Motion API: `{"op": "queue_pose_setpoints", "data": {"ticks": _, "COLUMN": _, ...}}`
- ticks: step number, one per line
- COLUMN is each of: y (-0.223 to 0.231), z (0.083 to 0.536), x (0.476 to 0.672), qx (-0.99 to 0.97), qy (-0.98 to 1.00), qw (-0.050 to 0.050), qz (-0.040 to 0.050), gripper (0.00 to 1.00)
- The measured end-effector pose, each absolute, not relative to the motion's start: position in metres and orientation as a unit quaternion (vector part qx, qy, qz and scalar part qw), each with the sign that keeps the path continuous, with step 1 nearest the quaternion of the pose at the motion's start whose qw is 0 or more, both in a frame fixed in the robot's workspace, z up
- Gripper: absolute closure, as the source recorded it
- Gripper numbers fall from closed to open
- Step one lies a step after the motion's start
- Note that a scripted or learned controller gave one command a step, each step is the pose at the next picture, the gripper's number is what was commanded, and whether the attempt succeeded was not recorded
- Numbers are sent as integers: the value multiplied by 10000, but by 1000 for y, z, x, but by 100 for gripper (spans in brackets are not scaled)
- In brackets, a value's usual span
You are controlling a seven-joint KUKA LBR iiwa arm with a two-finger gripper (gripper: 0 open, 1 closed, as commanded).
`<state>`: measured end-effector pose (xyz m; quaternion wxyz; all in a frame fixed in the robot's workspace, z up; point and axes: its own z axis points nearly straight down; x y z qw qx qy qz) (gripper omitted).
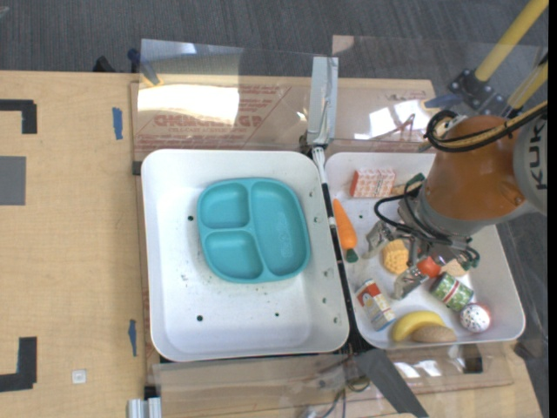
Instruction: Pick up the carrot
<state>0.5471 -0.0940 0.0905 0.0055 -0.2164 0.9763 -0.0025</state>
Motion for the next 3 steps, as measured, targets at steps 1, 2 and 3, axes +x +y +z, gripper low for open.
{"op": "queue_pose_setpoints", "data": {"ticks": 1, "y": -97, "z": 90, "x": 582, "qx": -3045, "qy": 9525, "qw": 64, "qz": -18, "gripper": 0}}
{"op": "queue_pose_setpoints", "data": {"ticks": 2, "y": -96, "z": 90, "x": 584, "qx": -3075, "qy": 9515, "qw": 68, "qz": -22, "gripper": 0}}
{"op": "queue_pose_setpoints", "data": {"ticks": 3, "y": -98, "z": 90, "x": 581, "qx": -3146, "qy": 9492, "qw": 71, "qz": -18, "gripper": 0}}
